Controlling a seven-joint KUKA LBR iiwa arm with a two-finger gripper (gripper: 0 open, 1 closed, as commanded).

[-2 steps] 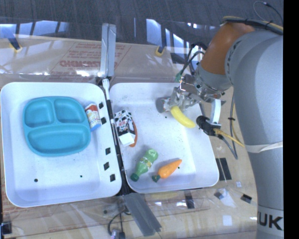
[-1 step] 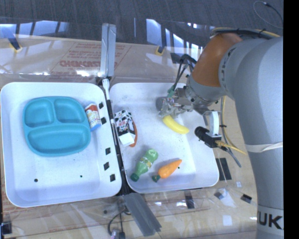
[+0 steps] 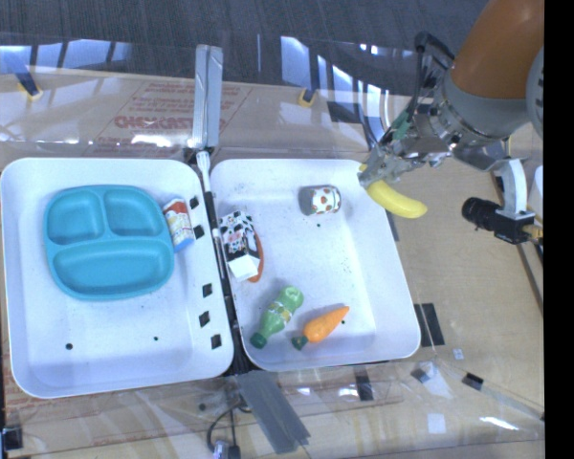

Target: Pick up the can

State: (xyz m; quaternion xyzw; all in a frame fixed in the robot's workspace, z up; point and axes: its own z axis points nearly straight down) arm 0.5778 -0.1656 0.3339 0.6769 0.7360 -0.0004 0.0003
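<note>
Hanging over the right bin's (image 3: 387, 256) upper right rim, the gripper (image 3: 381, 170) has its jaws closed on a yellow banana (image 3: 399, 202). Lying on its side, the can (image 3: 320, 200) rests inside the same bin near its back wall, apart from the gripper.

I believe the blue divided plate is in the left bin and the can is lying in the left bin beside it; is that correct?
Not quite. The camera view shows the can lying in the right bin, near its back edge. The blue divided plate is indeed in the left bin; what lies beside it is a small carton.
</note>
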